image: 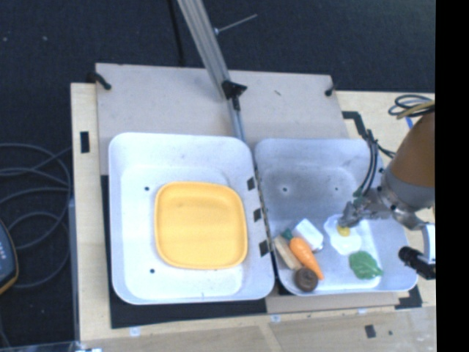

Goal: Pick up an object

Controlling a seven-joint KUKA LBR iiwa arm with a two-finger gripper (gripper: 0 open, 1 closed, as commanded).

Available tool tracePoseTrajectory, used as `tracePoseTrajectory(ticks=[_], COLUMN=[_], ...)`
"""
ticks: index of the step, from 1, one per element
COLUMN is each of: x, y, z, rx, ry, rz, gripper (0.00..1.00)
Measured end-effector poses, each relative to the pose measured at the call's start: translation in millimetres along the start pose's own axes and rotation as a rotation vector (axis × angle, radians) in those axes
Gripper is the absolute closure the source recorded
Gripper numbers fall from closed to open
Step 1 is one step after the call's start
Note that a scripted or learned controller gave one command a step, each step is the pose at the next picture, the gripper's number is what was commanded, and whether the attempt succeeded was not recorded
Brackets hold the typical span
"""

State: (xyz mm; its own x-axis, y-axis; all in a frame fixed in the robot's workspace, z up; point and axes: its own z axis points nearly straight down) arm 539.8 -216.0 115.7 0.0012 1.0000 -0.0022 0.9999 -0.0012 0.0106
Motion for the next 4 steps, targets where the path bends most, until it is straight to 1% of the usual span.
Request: tracePoseTrajectory(ticks=[1,2,3,4], x=[-2.7,-4.0,-2.5,52.7], y=[11.6,7.1,11.3,23.7], z=[-51.8,-96.1,-138.9,-146.6], rx=[0.006,0.006,0.006,0.009], ry=[0.001,0.001,0.001,0.003], rz=[-0.001,-0.001,-0.002,-0.006], gripper=[1.0,1.0,1.0,1.0])
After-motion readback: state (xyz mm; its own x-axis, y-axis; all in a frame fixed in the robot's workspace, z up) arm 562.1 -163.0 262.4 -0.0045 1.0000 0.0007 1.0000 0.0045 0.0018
